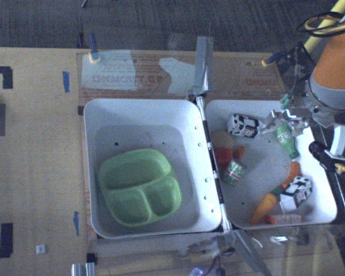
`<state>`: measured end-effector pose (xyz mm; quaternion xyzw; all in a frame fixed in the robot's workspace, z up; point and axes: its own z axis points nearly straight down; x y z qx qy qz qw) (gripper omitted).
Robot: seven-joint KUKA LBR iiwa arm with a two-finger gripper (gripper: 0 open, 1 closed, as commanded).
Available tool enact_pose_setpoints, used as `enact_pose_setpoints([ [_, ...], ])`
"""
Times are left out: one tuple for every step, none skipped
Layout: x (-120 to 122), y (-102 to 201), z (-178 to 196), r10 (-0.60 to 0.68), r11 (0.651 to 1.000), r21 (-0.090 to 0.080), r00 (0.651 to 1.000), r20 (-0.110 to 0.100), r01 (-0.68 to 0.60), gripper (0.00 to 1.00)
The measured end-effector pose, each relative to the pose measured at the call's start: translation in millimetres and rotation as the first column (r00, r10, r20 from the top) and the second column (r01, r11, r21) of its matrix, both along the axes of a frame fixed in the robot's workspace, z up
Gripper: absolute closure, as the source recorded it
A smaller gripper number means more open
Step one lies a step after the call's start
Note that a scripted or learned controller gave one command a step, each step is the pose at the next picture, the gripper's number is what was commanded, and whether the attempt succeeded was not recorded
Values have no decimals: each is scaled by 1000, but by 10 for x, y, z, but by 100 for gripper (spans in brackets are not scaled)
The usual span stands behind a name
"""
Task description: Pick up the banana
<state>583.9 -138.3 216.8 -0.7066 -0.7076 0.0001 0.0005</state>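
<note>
Gripper (284, 121) hovers at the right bin's (261, 154) far side over a green bottle (287, 139), its width impossible to tell; you should steer it to the bin's near wall, where the yellow-orange piece judged to be the banana (263, 208) lies, and grip it crosswise.

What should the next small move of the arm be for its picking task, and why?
Probably carry the hand toward the near side of the right bin, to above the long yellow-orange piece. It looks the likeliest banana, though I cannot be sure. The hand now hangs at the far side, by the green bottle, apart from that piece.
</note>
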Motion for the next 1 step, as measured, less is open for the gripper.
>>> enact_pose_setpoints([
  [655,790,-312,275,961,-3,961,5,-275,0],
])
